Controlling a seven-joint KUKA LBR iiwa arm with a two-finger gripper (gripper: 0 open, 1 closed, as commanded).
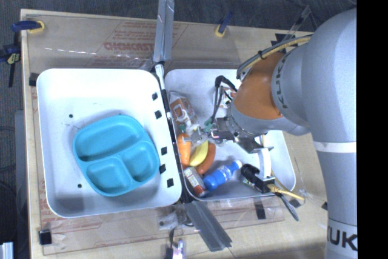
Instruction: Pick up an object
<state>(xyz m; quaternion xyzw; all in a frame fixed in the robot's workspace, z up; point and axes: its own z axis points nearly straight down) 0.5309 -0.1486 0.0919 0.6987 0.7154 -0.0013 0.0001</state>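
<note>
The right bin (pixel 285 158) holds a cluster of things along its left side. A brown snack packet (pixel 180 111) lies farthest back, with an orange carrot-like piece (pixel 183 150) and a yellow fruit (pixel 199 153) in front of it. A blue bottle (pixel 219 175) and a small brown-and-red can (pixel 194 181) lie nearest the front wall. My gripper (pixel 213 128) hangs low over this cluster, just above and right of the yellow fruit, with the orange wrist band behind it. I see nothing lifted off the bin floor.
In the left bin (pixel 54 100) lies a blue divided plate (pixel 115 154). A row of black clips runs down the wall between the two bins. The grey arm covers the right bin's right half.
</note>
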